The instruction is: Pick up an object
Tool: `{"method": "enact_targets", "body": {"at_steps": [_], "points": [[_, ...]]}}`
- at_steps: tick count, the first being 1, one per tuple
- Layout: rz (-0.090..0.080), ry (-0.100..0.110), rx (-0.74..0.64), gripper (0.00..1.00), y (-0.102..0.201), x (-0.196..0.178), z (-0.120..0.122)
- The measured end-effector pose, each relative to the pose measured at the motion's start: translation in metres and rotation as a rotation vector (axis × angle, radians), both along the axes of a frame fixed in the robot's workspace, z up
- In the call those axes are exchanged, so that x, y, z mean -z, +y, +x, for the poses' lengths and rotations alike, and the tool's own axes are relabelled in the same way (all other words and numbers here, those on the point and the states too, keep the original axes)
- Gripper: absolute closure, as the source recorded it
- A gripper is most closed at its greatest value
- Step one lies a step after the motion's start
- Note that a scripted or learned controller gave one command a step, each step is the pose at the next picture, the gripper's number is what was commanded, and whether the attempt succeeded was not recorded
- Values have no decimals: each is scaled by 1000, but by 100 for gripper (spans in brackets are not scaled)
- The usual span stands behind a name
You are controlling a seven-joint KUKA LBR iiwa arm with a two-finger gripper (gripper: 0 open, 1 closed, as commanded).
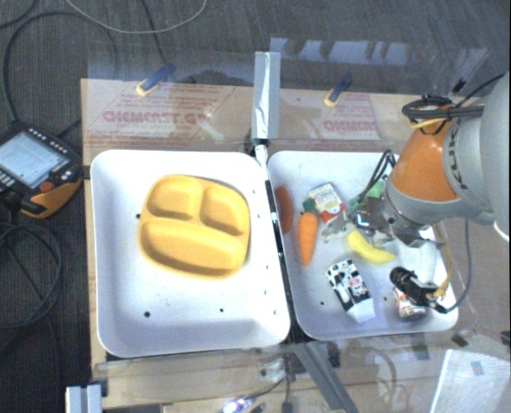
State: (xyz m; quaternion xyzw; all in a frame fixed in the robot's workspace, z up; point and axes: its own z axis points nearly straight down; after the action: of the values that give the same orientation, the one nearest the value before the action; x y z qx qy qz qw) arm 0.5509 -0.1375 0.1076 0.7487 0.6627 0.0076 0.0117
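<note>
Yellow tray [195, 226] upside down in left bin [118, 317]. In right bin [307, 321], mid-right of frame: carrot [307, 237], carton [325, 199], banana [369, 249] just under gripper [365, 218]. Grip state: cannot tell. Cow-patterned box [350, 287] lower down.

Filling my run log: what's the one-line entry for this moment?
arm: over right bin | gripper: beside banana | left bin: yellow tray
</note>
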Motion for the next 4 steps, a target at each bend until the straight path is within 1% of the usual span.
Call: {"method": "enact_targets", "body": {"at_steps": [1, 2, 3, 4], "points": [[3, 18, -61, 0, -30, 18, 7], [0, 14, -176, 0, -16, 17, -63], [0, 8, -177, 100, -16, 6, -61], [0, 8, -177, 0, -16, 6, -61]]}}
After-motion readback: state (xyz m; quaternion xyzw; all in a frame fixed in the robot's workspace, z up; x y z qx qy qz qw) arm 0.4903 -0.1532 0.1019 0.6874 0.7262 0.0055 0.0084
